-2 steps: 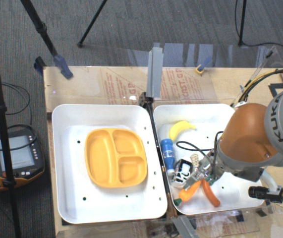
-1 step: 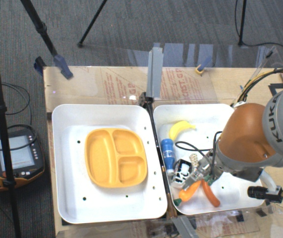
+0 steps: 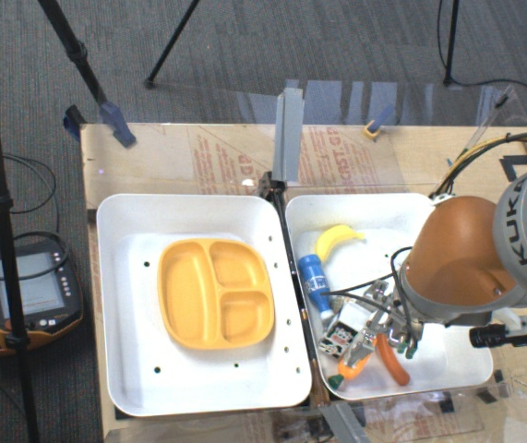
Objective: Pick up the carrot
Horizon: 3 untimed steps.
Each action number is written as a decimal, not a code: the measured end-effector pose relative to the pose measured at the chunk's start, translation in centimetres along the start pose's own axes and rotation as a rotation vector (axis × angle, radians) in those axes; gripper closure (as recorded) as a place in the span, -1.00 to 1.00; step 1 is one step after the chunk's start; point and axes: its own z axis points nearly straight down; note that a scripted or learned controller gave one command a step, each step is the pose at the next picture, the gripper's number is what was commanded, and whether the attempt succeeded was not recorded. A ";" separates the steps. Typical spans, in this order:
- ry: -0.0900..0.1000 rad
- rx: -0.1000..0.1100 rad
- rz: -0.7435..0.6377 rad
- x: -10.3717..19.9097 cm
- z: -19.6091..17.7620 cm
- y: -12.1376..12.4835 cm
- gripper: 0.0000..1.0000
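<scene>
The carrot [image 3: 357, 366] is orange with a green end and lies near the front wall of the right bin [image 3: 461, 369]. A second orange, carrot-like piece [image 3: 394, 365] lies just to its right. My gripper [image 3: 366, 336] hangs low over the right bin, directly above these two orange pieces and very close to them. The arm's orange band [image 3: 457, 247] rises behind it on the right and hides part of the bin floor. I see nothing clearly held in the gripper.
A yellow banana [image 3: 337, 241] and a blue bottle [image 3: 314, 281] lie in the back left part of the right bin. The left bin [image 3: 125, 340] holds a yellow divided plate [image 3: 215, 293]. The bins' shared walls run down the middle.
</scene>
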 end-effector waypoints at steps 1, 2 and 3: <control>0.006 -0.001 0.005 0.1 -0.8 0.0 1.00; 0.006 -0.001 0.004 0.1 -0.8 0.0 -1.00; 0.033 0.006 -0.184 -0.4 -5.0 -2.6 -1.00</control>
